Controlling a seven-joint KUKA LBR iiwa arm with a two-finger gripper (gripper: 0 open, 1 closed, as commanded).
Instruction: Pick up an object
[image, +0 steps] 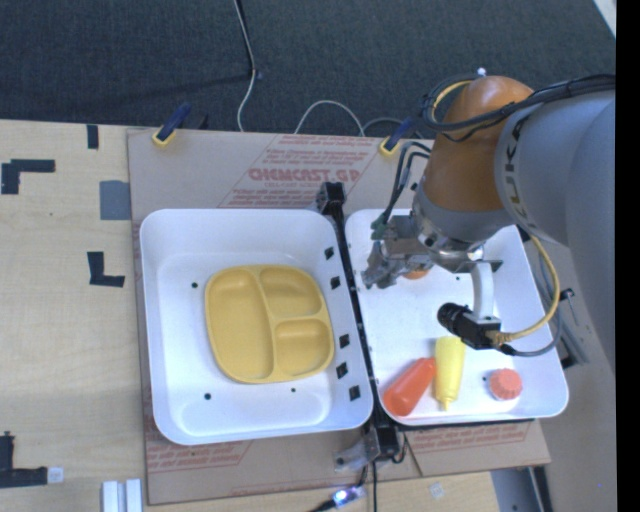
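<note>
Two shallow white bins sit side by side on a sheet of brown cardboard (300, 170) laid over the bench (60, 300), and the black divider (345, 300) where the bins meet serves as the landmark here. To the left of the divider, the left bin (165, 330) holds a yellow plate (268, 322) with three compartments, lying flat near the middle of that bin, close to the divider but not touching it. To the right of the divider, the right bin (530, 300) holds three small things along its near edge: an orange carrot-shaped piece (408, 387) lying tilted closest to the divider, a yellow bottle (449, 370) just beside it and seemingly touching it, and a small round orange-red piece (504, 384) farther from the divider, apart from the bottle. The grey arm (570, 170) with its orange band (478, 130) comes in over the right bin, and the gripper (395, 265) hangs low just right of the divider, toward the far half of that bin, well apart from the three pieces. A bit of orange shows right at the gripper, but whether the fingers are open, shut or holding anything cannot be told from above. A black fitting with a yellow hose (475, 325) sits between the gripper and the bottle. Yellow and blue clamps (170, 125) pin the cardboard's far edge.
</note>
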